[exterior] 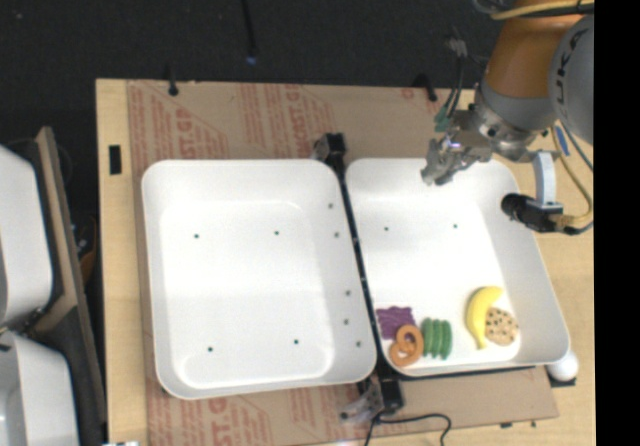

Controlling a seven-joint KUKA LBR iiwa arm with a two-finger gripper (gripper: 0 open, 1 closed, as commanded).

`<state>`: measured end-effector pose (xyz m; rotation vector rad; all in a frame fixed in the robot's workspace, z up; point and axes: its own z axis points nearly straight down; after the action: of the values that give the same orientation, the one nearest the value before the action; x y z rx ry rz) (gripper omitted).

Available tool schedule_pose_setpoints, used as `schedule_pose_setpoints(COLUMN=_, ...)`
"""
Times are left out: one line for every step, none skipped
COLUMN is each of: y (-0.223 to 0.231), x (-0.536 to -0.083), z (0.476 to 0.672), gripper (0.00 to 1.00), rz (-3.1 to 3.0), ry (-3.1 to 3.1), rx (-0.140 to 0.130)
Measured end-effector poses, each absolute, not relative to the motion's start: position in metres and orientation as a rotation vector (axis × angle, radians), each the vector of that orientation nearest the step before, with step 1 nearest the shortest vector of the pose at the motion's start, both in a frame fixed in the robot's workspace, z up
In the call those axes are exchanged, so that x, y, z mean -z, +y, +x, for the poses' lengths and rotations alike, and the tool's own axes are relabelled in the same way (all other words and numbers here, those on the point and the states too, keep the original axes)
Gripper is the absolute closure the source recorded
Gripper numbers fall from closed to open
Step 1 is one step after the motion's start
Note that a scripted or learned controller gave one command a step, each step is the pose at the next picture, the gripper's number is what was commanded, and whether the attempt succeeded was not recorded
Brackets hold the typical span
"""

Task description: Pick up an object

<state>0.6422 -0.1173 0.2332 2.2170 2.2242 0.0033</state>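
**CLAW OVER FAR END OF RIGHT BIN; OBJECTS GROUPED AT NEAR WALL**

Camera view. Two shallow white bins are recorded side by side on the worktop (220, 119), which is covered with brown printed board. The left bin (250, 264) and the right bin (430, 264) are set rim to rim, with a dark strip seen along the join.

The arm (525, 44) (grey, with an orange band) is observed reaching in from the right. The claw (438, 172) is located over the far end of the right bin, close to its far wall and pointed downward. Whether the claw is open or closed cannot be told, as its tip is small and blurred.

The objects available for picking are found along the near wall of the right bin, well apart from the claw. From left to right the following are noted:

- A purple piece (395, 319) lies near the bin's near left corner.
- An orange ring (407, 345) is touching the purple piece on its near side.
- A green piece (437, 337) lies just beside the ring.
- A yellow banana (481, 312) is curved, with one end toward the far side.
- A speckled cookie (501, 327) is lying against the banana's right flank.
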Motion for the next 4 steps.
schedule_pose_setpoints(y=-0.073, x=-0.243, z=0.631, gripper=1.00, rz=2.218, ry=2.224, rx=-0.003)
schedule_pose_setpoints(y=-0.030, x=-0.250, z=0.620, gripper=1.00, rz=2.218, ry=2.225, rx=-0.002)
schedule_pose_setpoints(y=0.021, x=-0.258, z=0.612, gripper=1.00, rz=2.217, ry=2.226, rx=-0.003)
schedule_pose_setpoints(y=0.075, x=-0.245, z=0.592, gripper=1.00, rz=2.218, ry=2.226, rx=0.000)
